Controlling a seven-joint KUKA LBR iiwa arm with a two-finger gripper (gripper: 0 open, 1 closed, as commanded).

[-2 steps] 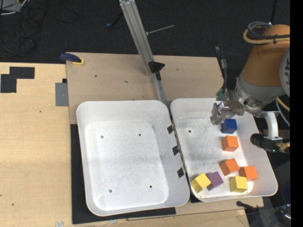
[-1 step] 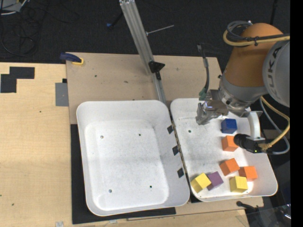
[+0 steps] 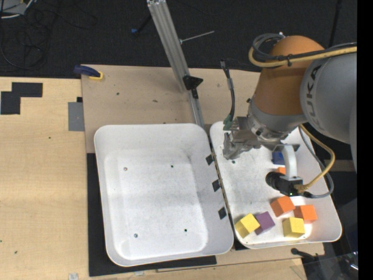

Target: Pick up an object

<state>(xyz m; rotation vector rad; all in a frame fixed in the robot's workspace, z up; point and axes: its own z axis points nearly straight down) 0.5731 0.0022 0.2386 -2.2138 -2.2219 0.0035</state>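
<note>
Arm over the right bin (image 3: 326, 229), blocks clustered at its near end.
Gripper (image 3: 233, 147) hangs at the far left; jaw state unclear. Nearby: orange block (image 3: 282, 205), purple block (image 3: 265, 221), yellow block (image 3: 247, 224); left bin (image 3: 111, 150) alongside.

- Arm (image 3: 326, 92): one grey unit, entering from the right edge of the camera view and reaching leftward; lettering partly legible on the grey casing.
- Orange band (image 3: 285, 77): broad, rounded, sitting above the wrist and facing the camera.
- Wrist (image 3: 265, 127): grey ring below the band, angled down and to the left.
- Cabling: yellowish and black hoses looped over the top of the orange band; a further cable curving down along the arm's lower right side.
- Claw (image 3: 232, 147): grey metal, pointing downward at the arm's left end; finger spacing not discernible.
</note>
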